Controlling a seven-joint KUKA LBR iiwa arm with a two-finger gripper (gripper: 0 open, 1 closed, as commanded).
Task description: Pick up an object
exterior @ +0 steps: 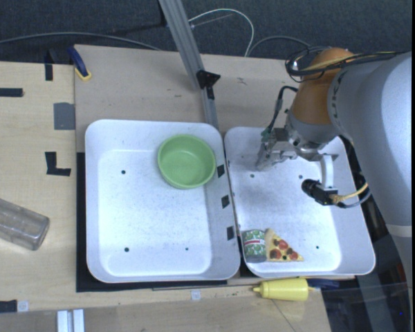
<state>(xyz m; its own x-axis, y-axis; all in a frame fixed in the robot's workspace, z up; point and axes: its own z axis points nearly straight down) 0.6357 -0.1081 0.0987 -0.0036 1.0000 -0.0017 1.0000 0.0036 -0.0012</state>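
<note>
Risk of closing on nothing: claw (266, 159) state impossible to tell, small green can (254, 245) and pizza-slice toy (283, 249) well apart below.

two white bins (104, 254), one green bowl (187, 160), one yellow bottle (285, 290)

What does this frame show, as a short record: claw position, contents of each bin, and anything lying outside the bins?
claw: over the far part of the right bin, nothing visibly held
left bin: green bowl near its far right corner
right bin: small green can and pizza slice toy, side by side at the near left
outside bins: yellow bottle on the bench in front of the right bin; clear plastic container at far left
</note>
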